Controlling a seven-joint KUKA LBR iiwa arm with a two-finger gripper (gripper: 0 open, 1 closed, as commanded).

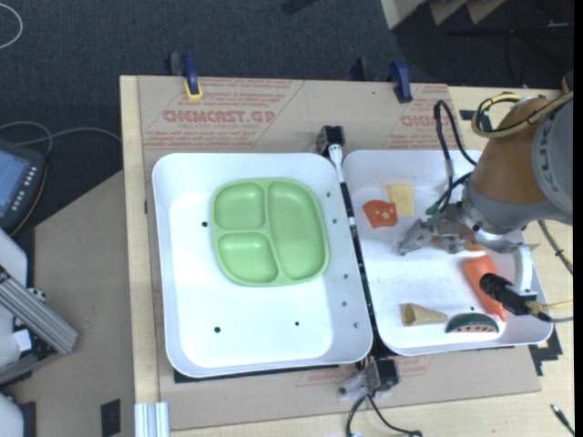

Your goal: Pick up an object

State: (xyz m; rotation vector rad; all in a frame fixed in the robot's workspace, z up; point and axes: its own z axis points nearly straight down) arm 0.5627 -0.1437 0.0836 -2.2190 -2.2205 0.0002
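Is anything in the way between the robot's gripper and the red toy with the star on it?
Nothing visible. The gripper hangs in the right bin, just right of and below the red toy, with bare white floor between them. The yellow block lies beyond the toy.

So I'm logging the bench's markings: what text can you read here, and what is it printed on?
"CHEMCAST G P" in red on the brown board behind the left bin.
A second red print on the board behind the right bin is cut off by a cable and unreadable.
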